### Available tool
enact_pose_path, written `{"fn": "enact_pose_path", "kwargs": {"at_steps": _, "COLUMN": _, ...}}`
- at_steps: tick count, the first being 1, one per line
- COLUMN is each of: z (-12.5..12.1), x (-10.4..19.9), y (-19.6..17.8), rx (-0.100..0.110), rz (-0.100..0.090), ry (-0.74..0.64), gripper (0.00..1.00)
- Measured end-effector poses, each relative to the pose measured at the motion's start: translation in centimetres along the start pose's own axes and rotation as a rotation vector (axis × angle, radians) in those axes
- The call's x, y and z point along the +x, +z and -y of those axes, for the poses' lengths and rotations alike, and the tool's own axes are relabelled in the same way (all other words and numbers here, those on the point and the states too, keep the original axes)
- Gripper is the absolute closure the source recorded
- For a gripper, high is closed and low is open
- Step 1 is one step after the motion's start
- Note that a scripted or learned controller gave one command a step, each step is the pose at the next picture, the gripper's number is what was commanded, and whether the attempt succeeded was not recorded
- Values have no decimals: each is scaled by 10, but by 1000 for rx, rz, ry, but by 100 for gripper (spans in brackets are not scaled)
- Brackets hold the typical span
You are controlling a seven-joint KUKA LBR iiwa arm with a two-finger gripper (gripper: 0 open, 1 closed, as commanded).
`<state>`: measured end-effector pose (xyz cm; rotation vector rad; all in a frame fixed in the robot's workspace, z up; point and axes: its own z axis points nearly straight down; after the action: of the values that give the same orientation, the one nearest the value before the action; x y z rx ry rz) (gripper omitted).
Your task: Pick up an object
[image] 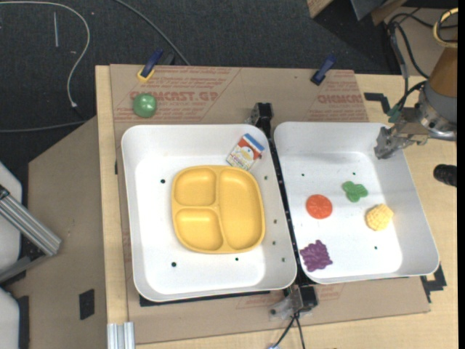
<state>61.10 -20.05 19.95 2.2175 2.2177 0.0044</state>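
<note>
Over the right bin's (425,249) far right corner I see the gripper (383,146) hanging with nothing between its jaws, whether parted or closed I cannot tell, and the nearest pick, the green toy (354,190), lies just down-left of it.

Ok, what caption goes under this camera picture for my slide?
Gripper hovers by the right bin's corner; yellow plate fills the left bin.
</note>
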Motion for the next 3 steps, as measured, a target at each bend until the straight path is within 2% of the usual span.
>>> {"fn": "enact_pose_path", "kwargs": {"at_steps": 1, "z": -1, "x": 0, "y": -4, "rx": 2, "rz": -1, "ry": 0, "gripper": 100}}
{"fn": "enact_pose_path", "kwargs": {"at_steps": 2, "z": -12, "x": 59, "y": 1, "rx": 7, "rz": -5, "ry": -6, "gripper": 100}}
{"fn": "enact_pose_path", "kwargs": {"at_steps": 3, "z": -13, "x": 104, "y": -2, "rx": 8, "rz": -4, "ry": -5, "gripper": 100}}
